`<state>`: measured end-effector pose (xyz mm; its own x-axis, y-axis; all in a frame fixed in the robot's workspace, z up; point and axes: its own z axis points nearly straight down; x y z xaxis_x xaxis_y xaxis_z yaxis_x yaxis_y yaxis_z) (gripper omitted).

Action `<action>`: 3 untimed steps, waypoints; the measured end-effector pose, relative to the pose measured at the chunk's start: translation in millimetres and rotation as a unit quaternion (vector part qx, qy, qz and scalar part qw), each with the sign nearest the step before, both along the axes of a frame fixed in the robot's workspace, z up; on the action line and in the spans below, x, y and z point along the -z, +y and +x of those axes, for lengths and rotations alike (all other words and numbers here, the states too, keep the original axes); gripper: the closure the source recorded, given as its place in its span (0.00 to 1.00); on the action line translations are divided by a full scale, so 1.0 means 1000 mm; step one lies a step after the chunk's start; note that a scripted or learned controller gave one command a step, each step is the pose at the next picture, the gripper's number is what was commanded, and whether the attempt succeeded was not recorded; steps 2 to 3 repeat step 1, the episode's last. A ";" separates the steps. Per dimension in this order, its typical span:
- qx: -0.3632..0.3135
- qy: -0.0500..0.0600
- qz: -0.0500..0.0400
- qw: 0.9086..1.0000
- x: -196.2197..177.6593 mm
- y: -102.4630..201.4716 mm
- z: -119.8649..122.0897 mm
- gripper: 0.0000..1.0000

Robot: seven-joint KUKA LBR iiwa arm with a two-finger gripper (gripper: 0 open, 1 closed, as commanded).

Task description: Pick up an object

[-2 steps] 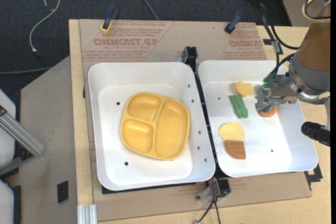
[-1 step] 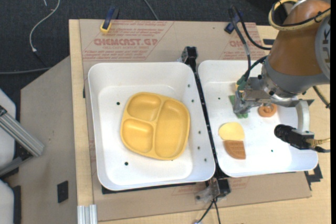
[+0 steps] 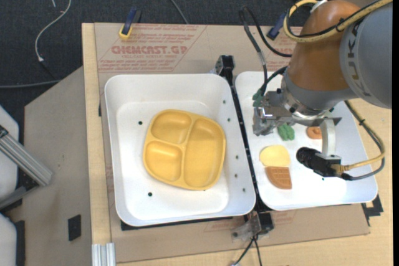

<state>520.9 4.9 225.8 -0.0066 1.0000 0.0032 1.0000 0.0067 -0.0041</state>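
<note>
My gripper hangs low over the left part of the right bin, under the grey and orange arm. A small green object lies just to the gripper's lower right, partly hidden by it. Whether they touch cannot be told. A pale yellow round object sits a little nearer the front, with a brown waffle-like piece directly below it. A small orange object peeks out to the right of the green one, beside the wrist.
The left bin holds a yellow divided plate at its middle. A ridge with black clips separates the two bins. Cardboard lies under both bins, and cables run across the dark floor behind.
</note>
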 end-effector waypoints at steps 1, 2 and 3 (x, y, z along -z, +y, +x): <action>0.000 -0.001 0.000 1.000 0.002 0.061 -0.002 1.00; 0.000 -0.001 0.000 1.000 0.002 0.061 -0.002 1.00; 0.000 -0.001 0.000 1.000 0.002 0.061 -0.002 1.00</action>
